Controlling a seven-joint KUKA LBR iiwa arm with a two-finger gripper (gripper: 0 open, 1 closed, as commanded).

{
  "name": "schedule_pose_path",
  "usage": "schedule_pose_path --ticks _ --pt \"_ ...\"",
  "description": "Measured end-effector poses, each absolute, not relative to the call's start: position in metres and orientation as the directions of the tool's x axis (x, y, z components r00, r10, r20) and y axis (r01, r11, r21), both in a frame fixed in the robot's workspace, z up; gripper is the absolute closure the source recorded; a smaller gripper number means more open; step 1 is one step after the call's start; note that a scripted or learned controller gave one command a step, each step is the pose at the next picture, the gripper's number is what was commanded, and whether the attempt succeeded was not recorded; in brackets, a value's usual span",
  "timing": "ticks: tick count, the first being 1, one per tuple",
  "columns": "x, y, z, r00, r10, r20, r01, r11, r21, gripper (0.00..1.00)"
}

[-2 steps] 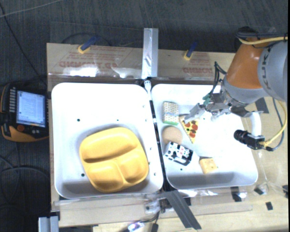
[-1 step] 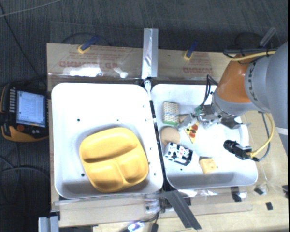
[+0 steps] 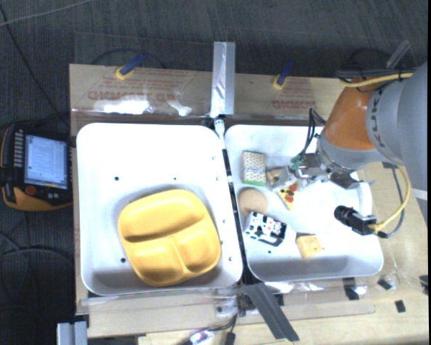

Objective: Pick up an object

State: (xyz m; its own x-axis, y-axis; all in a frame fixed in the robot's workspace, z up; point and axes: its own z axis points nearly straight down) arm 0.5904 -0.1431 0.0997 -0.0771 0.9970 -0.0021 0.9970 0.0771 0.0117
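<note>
Nearest the camera's low edge, in the left bin (image 3: 93,192), lies a yellow tray (image 3: 169,234) with three hollows, set slightly askew and filling the near middle of that bin's floor. The right bin (image 3: 345,264) sits just beside it, the two rims touching along the centre line.

In the right bin, closest to the near wall, a small tan block (image 3: 309,246) rests alone on the white floor. Just left of it is a black-and-white printed packet (image 3: 264,228), tilted, and touching its far-left corner is a rounded beige lump (image 3: 253,200) (it could be a potato or a bun; the view is too coarse to say).

Farther in, a small red-and-yellow piece (image 3: 289,192) lies on the floor, with a tan scrap (image 3: 275,175) and a pale checked box (image 3: 253,167) to its left, the box standing near the bin's left wall.

The gripper (image 3: 305,169) hangs over this far cluster, just right of the tan scrap and above the red-and-yellow piece. How its jaws stand I cannot tell, nor whether anything sits between them. The grey arm (image 3: 402,121) with its orange band (image 3: 348,121) reaches in from the right.

Left of both bins, on the dark floor, rests a handheld control pad (image 3: 39,166) with a lit screen.
</note>
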Motion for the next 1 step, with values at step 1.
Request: schedule_pose_path --ticks 1 --pt "0.5617 -0.104 0.2094 -0.054 0.999 -0.001 0.999 0.054 -0.002 1.0"
